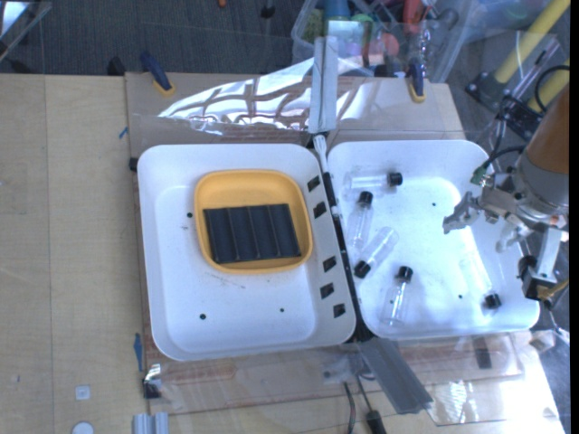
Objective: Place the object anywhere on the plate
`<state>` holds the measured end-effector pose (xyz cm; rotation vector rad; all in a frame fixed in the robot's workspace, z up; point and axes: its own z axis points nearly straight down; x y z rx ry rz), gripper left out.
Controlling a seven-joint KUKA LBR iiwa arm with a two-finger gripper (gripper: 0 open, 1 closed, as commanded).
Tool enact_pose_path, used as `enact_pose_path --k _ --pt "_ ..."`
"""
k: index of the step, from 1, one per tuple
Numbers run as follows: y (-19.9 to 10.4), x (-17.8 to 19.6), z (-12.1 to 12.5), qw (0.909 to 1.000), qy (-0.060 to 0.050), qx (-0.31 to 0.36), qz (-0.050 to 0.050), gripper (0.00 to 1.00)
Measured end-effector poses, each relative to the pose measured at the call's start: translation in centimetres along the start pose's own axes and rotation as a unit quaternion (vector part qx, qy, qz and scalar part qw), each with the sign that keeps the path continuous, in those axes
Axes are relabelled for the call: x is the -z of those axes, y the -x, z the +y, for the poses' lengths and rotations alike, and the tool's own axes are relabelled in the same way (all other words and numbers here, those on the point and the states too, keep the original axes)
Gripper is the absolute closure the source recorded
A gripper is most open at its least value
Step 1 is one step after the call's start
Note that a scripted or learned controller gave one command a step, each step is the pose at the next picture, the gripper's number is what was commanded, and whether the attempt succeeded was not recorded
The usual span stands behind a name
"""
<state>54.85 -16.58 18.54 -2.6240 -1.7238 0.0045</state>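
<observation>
Clear vials (381,242) lie scattered in the right-hand bin (425,156), the yellow plate (251,186) sits at centre-left, and the gripper (493,208) hovers at right, its grasp impossible to tell.

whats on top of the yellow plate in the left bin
A dark ribbed rectangular object lies flat on the yellow plate, covering most of its middle. The plate's rim shows all around it. Whatever lies beneath that object is hidden.

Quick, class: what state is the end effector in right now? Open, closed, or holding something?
End effector: cannot be told; it sits over the right shallow white bin, away from the yellow plastic plate.
</observation>
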Motion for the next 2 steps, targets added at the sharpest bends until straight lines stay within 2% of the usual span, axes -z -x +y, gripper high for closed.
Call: enact_pose_path --k 1,2 --pt "3.5 3.7 4.4 0.9986 0.002 0.053 0.000 0.00" --pt "2.6 22.1 5.4 0.9986 0.003 0.052 0.000 0.00"
